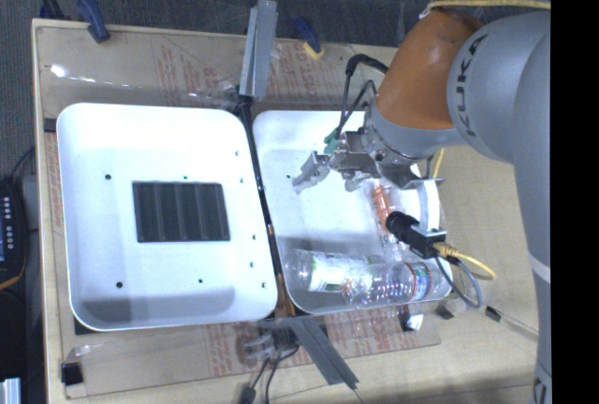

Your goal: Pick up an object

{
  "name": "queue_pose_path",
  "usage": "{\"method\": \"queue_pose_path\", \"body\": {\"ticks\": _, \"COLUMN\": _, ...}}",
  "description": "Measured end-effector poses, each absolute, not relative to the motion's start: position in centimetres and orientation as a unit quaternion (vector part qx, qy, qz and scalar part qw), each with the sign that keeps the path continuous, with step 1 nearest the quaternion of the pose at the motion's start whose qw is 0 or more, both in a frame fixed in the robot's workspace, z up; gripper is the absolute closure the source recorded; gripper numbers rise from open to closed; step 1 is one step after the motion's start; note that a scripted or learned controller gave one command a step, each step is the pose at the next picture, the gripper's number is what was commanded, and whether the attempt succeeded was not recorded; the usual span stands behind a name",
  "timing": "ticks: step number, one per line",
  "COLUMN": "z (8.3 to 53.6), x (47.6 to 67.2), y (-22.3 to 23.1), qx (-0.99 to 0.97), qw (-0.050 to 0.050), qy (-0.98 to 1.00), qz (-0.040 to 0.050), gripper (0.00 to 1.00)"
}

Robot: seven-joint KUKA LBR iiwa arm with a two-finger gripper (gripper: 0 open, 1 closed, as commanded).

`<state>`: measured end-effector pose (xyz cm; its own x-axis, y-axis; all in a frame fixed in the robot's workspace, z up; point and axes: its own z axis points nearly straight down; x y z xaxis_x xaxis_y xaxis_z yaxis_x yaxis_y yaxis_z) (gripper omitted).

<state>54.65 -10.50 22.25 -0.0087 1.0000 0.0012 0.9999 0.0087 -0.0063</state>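
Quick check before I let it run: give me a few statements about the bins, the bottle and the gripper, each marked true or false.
1. A clear plastic bottle lies on its side along the near edge of the right bin. True.
2. The left bin holds the bottle. False: it holds a dark ribbed rectangular block, and the bottle is in the right bin.
3. The gripper is over the right bin. True.
4. The gripper has the bottle between its fingers. False: the bottle lies in the bin, apart from the gripper.
5. The arm reaches in from the view's left. False: it comes in from the right.
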Motion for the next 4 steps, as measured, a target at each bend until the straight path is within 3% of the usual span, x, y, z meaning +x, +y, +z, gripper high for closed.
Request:
{"method": "queue_pose_path", "body": {"ticks": 1, "z": 23.2, "x": 54.7, "y": -10.5, "qx": -0.702, "qw": 0.003, "qy": -0.712, "qz": 0.0024, "gripper": 1.0}}
{"method": "queue_pose_path", "body": {"ticks": 2, "z": 23.2, "x": 54.7, "y": -10.5, "qx": -0.702, "qw": 0.003, "qy": -0.712, "qz": 0.0027, "gripper": 0.0}}
{"method": "queue_pose_path", "body": {"ticks": 4, "z": 21.3, "x": 53.8, "y": -20.5, "qx": -0.703, "qw": 0.0, "qy": -0.711, "qz": 0.0005, "gripper": 0.0}}
